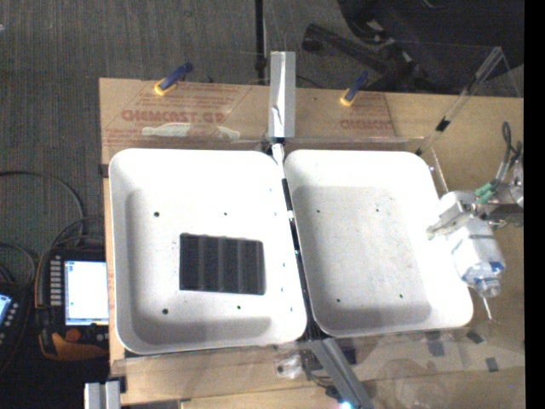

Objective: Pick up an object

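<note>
Dark ribbed rectangular pad (222, 264) lies flat in left bin (136, 186), at 6 o'clock of its floor, long axis 3–9, ribs running 12–6; free floor all round it. Right bin (366, 177) sits alongside. Gripper (477, 258) at right bin's 3 o'clock rim; can't tell its state. Cardboard bench (128, 100), grey carpet floor (85, 24).
</note>
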You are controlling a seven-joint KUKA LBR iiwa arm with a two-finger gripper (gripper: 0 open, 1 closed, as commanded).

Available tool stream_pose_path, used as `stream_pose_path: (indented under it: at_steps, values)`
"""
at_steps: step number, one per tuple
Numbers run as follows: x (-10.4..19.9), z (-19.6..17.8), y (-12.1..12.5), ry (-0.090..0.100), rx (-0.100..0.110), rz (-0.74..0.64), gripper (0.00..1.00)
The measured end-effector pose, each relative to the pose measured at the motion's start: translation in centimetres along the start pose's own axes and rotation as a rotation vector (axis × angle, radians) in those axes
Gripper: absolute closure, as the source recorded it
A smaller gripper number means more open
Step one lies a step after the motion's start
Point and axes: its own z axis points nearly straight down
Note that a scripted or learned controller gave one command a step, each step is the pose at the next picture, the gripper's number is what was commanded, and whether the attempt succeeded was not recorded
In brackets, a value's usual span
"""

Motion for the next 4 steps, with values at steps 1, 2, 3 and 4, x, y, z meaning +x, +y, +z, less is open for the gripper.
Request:
stream_pose_path:
  at_steps: [1,2,3,4]
  values:
    - [-0.5,5.4,1.7,0.001,0.0,0.191,0.0]
    - [3.0,14.0,0.2,0.001,0.0,0.155,0.0]
    - [3.8,10.5,9.7,-0.003,0.0,0.562,0.0]
    - [1.3,5.3,8.7,-0.004,-0.001,0.394,0.0]
